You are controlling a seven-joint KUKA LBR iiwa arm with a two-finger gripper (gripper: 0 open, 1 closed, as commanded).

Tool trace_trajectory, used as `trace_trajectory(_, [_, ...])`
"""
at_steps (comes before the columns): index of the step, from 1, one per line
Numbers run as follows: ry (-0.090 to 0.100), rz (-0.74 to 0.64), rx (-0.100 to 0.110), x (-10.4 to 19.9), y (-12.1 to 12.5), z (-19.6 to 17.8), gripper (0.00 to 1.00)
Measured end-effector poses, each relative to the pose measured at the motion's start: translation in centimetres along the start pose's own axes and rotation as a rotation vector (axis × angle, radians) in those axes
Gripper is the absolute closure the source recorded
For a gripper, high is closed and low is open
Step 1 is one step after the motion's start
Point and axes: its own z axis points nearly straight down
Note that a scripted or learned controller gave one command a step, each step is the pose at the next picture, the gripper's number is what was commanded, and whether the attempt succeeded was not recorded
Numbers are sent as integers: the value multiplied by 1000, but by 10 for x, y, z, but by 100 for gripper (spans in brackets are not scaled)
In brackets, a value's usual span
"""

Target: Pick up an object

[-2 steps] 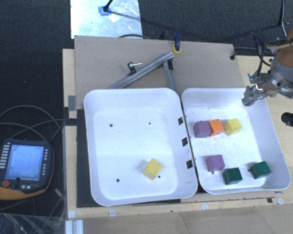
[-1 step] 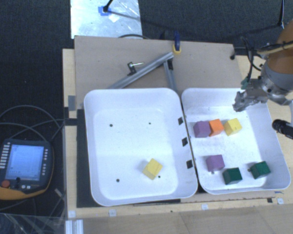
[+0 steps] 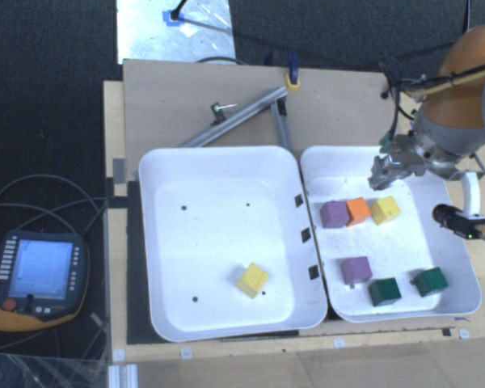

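Nearest the camera, the wooden bench edge runs below the right bin, whose near end holds two green blocks and a purple block; left of that bin sits the left bin with one yellow block, and further left a teach pendant on dark carpet. Mid-bin lie a purple cube, an orange block and a yellow cube. Above the far end hangs the gripper, too blurred to judge its opening or any hold.

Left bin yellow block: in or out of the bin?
In. The yellow block lies on the left bin floor, inside its rim.
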Motion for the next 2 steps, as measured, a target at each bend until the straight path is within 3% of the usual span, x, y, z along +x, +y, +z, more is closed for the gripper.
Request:
trace_trajectory(1, [1, -1, 0, 50, -11, -10, 100])
trace_trajectory(2, [0, -1, 2, 101, -40, -5, 100])
